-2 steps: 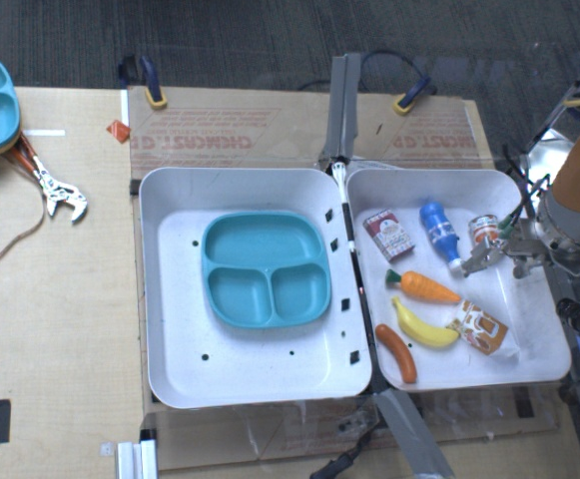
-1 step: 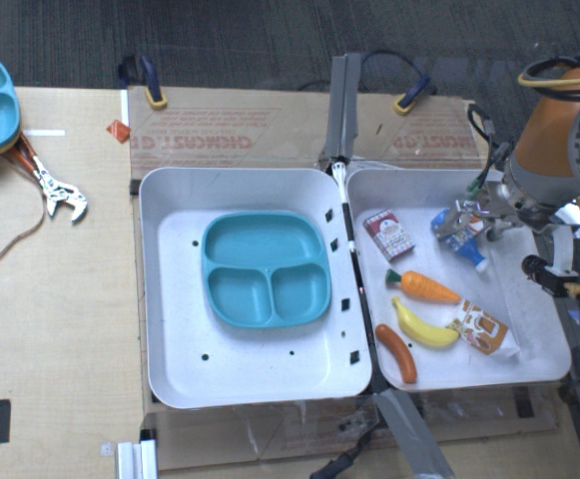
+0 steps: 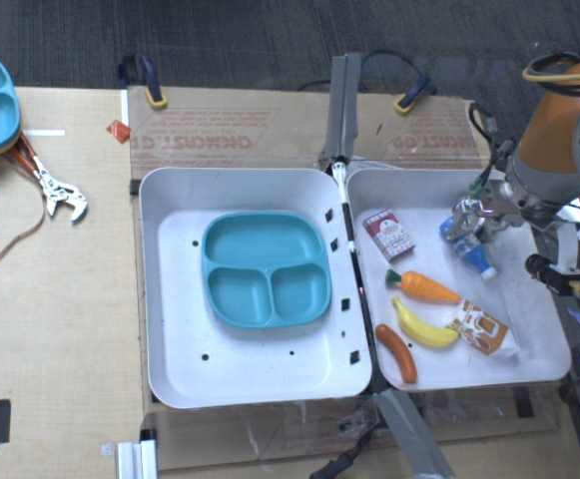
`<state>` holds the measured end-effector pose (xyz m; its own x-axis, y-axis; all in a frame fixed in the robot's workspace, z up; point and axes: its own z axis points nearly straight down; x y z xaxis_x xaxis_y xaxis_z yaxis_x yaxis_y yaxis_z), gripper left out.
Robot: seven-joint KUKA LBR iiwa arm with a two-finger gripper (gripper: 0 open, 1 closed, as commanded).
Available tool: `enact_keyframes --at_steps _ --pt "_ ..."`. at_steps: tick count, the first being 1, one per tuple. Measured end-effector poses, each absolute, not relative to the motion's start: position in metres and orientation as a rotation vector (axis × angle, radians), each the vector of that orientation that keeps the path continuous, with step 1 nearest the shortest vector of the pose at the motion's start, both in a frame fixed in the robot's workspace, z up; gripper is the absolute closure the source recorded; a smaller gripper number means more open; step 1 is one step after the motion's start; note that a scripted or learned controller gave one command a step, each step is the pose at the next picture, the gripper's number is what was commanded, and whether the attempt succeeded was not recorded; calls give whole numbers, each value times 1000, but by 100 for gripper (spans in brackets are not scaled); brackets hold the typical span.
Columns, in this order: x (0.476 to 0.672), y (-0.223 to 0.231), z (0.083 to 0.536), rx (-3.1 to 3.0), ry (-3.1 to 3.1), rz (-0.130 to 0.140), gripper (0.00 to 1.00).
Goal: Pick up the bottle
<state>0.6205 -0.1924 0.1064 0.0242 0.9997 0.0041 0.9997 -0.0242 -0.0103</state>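
bottle: we see it lying in the right bin, upper middle, blue cap toward the carrot | jaws: over its upper end, state we cannot tell | left bin: teal tray

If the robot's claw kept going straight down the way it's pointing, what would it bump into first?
Probably the bottle. The claw sits right over its clear body, with the blue cap poking out below. Depth is hard to judge from above, so it may already be touching. Under the bottle is just the right bin floor.
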Motion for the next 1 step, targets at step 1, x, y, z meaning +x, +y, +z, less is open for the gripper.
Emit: enact_keyframes --at_steps 1 --pt "654 -147 220 -2164 -2281 1 100"
